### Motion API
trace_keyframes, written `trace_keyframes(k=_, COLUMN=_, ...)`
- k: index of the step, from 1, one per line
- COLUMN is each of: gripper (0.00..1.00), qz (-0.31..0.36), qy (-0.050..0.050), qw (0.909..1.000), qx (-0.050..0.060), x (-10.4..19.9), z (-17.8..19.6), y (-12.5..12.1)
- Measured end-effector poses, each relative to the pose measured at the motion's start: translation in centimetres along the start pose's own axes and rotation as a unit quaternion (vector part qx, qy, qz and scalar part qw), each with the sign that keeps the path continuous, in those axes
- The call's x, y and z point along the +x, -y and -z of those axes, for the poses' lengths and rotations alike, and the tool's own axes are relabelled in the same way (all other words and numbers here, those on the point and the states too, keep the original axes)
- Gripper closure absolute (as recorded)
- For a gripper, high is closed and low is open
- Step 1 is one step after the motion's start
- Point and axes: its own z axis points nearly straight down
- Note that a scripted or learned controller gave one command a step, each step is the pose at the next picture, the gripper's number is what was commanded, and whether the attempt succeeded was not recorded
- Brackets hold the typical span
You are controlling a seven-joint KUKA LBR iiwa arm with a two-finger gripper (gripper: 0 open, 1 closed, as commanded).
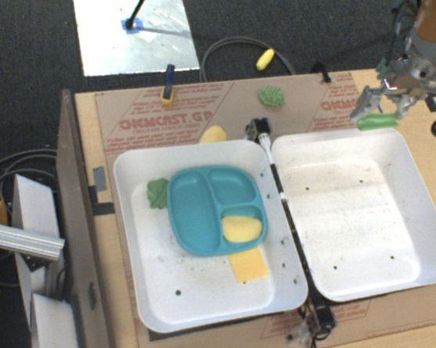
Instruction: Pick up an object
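I saw the gripper [381,103] up at the far right, hanging over the back rim of the right bin [418,263], with the arm [431,33] above it at the frame's edge. Its fingers stood apart, and a green pod [375,121] lay just beneath them, right at the bin's back edge; I could not tell whether the fingers touched it, and it did not sit squarely between them, so I would not call it held. The other things were well away in the left bin [150,296]: a blue tray [199,211] with three compartments, a yellow lump [242,228] in its lower right compartment, a flat yellow slice [249,266] just below the tray with its upper edge tucked under the rim, and a green leafy piece [157,192] touching the tray's left side. On the cardboard [156,122] behind the bins I noted another green tuft [272,96], a pale yellow piece [213,135] against the left bin's back rim, and a small yellow item [265,59] farther back.
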Motion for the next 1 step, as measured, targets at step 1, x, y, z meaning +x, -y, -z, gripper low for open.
trace_keyframes(k=1, gripper=0.0, qz=0.0, qy=-0.002, qw=1.0, qx=0.006, x=2.07, z=-17.61, y=3.0)
